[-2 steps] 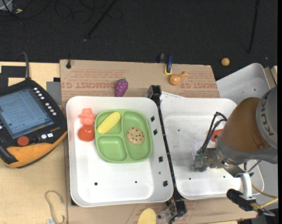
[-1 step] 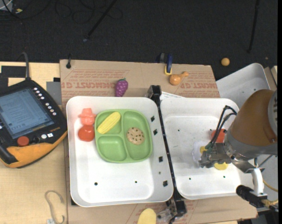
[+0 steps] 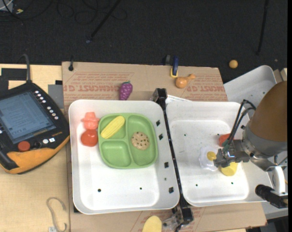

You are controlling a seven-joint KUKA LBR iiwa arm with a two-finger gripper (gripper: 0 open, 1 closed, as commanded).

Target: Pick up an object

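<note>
In the right bin, my gripper is low over a small cluster of objects. A yellow toy lies just under and in front of it. To the gripper's left rests a clear, whitish piece with a small yellow bit against it. A red object peeks out just behind the gripper, partly hidden by the arm's cables. The arm's body covers the bin's right side.
The left bin holds a green divided plate with a corn cob and a cookie, plus a red tomato and a pink toy. A black divider separates the bins. A teach pendant lies far left.
</note>
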